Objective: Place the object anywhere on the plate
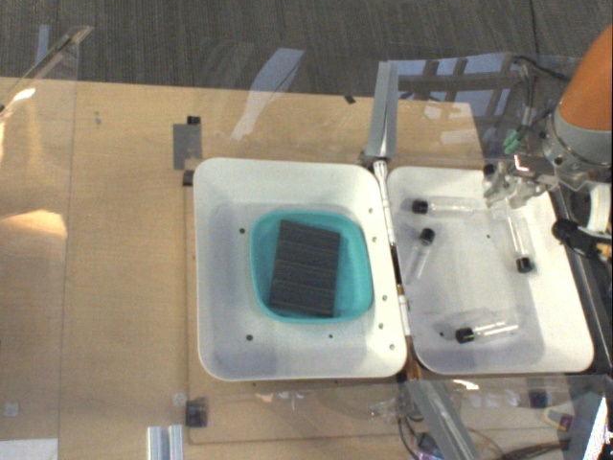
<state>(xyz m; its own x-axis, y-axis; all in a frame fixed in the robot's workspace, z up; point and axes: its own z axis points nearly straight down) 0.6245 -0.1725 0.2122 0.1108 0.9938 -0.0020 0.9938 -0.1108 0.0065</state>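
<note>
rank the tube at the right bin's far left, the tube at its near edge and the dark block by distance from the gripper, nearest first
Gripper hangs over the right bin's far right corner.
1. Far-left tube, along the right bin's far side.
2. Near-edge tube, at that bin's near side.
3. Dark block, on the teal plate in the left bin.

The fingers [506, 188] stand low over the far right corner of the right bin [565, 357], whose rim lies just beyond them. Directly toward the near side a clear tube [520, 243] lies close; to their left two tubes [442, 205] [422, 249] lie. Another tube [485, 331] is well apart near the front wall. Left, across the bins' divider, a dark block [306, 267] covers most of the teal plate [356, 286].
</note>
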